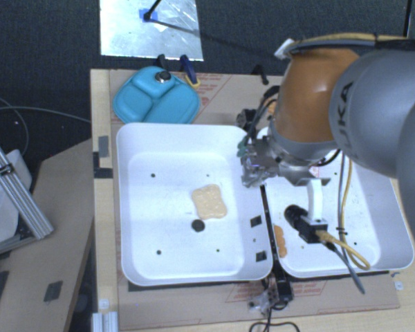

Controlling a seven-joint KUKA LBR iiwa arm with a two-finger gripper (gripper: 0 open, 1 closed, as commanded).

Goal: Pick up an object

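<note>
A pale tan, toast-shaped piece (pixel 209 202) lies flat near the middle of the left bin (pixel 145 151). Just in front of it sits a small black disc (pixel 198 225). A narrow orange-brown piece (pixel 279 241) rests along the left wall of the right bin (pixel 391 237). My gripper (pixel 252 171) hangs over the divide between the two bins, to the right of and behind the tan piece. I see nothing held in it. The arm's large grey and orange body covers much of the right bin.
A blue compartment tray (pixel 155 97) lies on the bench behind the left bin, with a shiny metal sheet (pixel 150 17) farther back. An aluminium frame (pixel 14 199) stands off the bench at the left.
</note>
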